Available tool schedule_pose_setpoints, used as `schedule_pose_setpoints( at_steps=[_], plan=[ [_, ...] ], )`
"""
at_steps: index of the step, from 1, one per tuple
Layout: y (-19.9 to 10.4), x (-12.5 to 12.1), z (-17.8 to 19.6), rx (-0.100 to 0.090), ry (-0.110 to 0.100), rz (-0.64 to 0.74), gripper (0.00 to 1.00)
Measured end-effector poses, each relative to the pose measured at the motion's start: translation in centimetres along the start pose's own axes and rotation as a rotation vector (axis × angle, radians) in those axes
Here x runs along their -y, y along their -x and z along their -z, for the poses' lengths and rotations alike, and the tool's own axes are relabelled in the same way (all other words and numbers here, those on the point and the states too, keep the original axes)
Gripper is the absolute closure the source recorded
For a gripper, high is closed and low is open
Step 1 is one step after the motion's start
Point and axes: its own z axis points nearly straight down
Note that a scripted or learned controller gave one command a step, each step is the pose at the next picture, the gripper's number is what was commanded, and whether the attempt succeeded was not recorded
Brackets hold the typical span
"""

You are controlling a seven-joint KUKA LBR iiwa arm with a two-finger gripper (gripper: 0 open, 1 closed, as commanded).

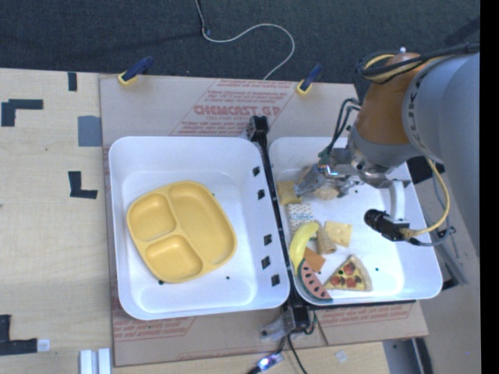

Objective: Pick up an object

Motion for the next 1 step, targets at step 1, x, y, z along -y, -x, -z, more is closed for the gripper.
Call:
schedule_pose_setpoints(
  at_steps=[1],
  plan=[
    [0.4, 0.84, 5.12, 0.0, 0.001, 0.0, 1.0]
  ],
)
